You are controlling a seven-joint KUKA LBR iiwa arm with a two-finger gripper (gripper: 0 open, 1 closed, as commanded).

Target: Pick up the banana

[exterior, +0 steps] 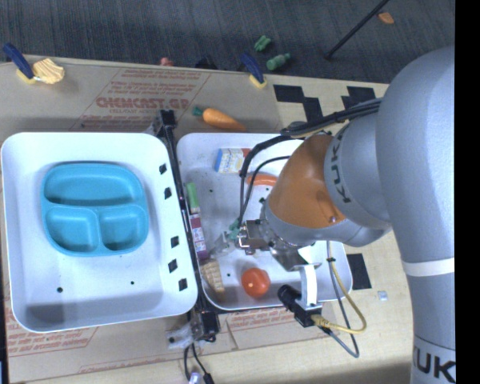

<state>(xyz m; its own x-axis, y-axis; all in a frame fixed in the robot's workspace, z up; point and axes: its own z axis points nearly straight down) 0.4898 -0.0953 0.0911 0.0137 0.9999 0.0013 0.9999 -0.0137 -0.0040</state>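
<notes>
Right white bin [200, 154] holds the arm's end effector [244, 238].

Divided tray [96, 208] in left bin [16, 238]; tomato [256, 282] in right bin [194, 152], carrot [220, 118] behind.

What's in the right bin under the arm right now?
The right bin shows a tomato, a small carton and a green-and-purple item by its left wall. The arm covers the middle, so anything beneath is hidden.

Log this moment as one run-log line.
arm: over right bin | gripper: low inside that bin, nothing seen held | tomato: beside gripper | blue tray: left bin | banana: not identifiable
</notes>
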